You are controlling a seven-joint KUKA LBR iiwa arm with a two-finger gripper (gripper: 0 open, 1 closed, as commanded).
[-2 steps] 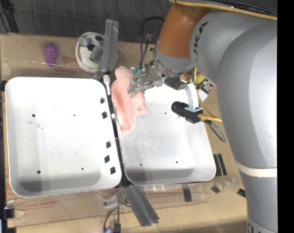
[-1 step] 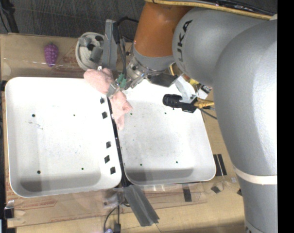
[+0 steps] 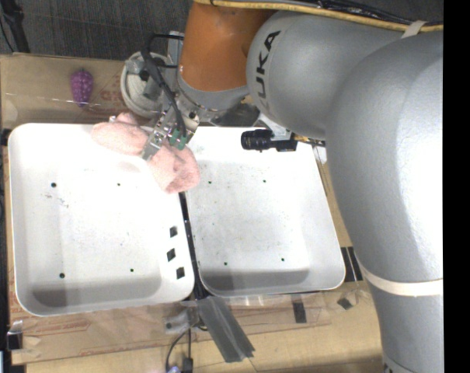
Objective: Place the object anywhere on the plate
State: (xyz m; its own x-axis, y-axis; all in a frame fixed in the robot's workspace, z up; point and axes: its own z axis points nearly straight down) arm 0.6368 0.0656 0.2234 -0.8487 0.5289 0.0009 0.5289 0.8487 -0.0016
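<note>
The pink soft object (image 3: 153, 155) lay draped over the far rim where the left bin (image 3: 87, 239) met the right bin (image 3: 258, 231), its long axis slanting from upper left to lower right. The gripper (image 3: 163, 138) hung directly over its middle, so the thing lay just beneath the jaws; whether they stood apart or together I could not tell.

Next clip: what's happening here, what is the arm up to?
The KUKA arm reaches in over two white bins, its hand at the far edge of the left bin. A soft pink object lies right there, draped over the divide toward the right bin. Whether the hand grips it is unclear. A purple object sits on the bench beyond.
</note>
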